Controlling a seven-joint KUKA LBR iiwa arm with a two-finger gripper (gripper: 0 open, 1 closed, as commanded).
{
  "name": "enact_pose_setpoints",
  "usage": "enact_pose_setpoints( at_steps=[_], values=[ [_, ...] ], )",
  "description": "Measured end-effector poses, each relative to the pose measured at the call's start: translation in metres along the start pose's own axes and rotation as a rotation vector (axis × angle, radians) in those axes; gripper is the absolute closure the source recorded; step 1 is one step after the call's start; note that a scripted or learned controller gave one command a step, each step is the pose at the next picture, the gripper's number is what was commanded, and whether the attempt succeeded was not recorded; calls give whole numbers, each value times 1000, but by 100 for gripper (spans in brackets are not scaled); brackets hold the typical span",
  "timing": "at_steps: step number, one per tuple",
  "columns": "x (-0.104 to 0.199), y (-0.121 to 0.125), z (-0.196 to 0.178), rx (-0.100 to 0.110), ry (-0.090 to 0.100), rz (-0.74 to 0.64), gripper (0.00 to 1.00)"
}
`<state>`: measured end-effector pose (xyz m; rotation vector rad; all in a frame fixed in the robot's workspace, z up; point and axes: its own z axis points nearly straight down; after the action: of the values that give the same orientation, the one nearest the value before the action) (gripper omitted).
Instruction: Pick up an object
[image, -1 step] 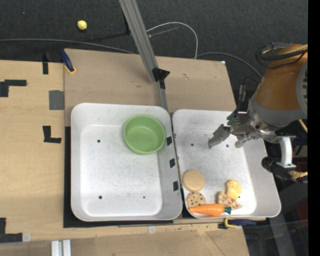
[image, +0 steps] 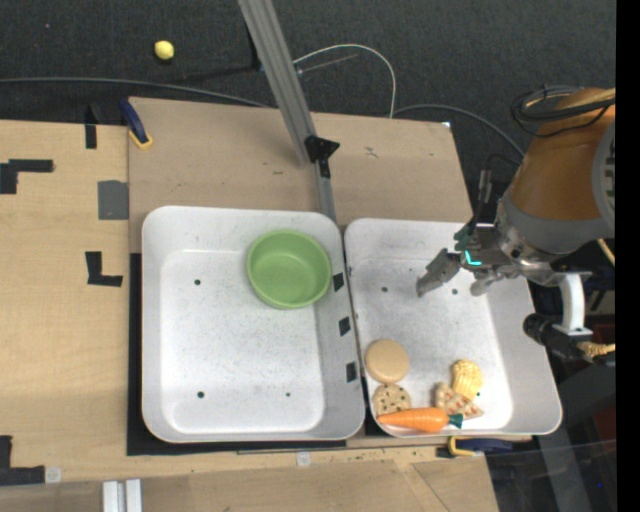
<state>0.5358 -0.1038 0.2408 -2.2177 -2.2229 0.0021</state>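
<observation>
My gripper (image: 460, 279) hangs over the upper part of the right bin (image: 400, 245), open, with nothing between its two dark fingers. Toy food lies in a cluster at that bin's near edge, well below the gripper: a tan round bun (image: 387, 359), a chocolate-chip cookie (image: 391, 398), an orange carrot (image: 420, 420) and a yellow piece like corn (image: 464, 378) with a small tan piece (image: 458, 402) beside it. A green bowl (image: 289, 268) sits in the left bin (image: 200, 340), near its upper right corner.
A grey metal pole (image: 285, 80) slants down from the top to the ridge between the bins. A yellow ball (image: 164, 49) lies on the dark floor at top left. Cables run across the floor behind the bench.
</observation>
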Motion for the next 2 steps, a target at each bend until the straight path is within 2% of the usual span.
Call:
enact_pose_setpoints(
  at_steps=[1,2],
  values=[
    [4,-10,50,5,0,1,0],
    [4,-8,94,5,0,1,0]
  ],
)
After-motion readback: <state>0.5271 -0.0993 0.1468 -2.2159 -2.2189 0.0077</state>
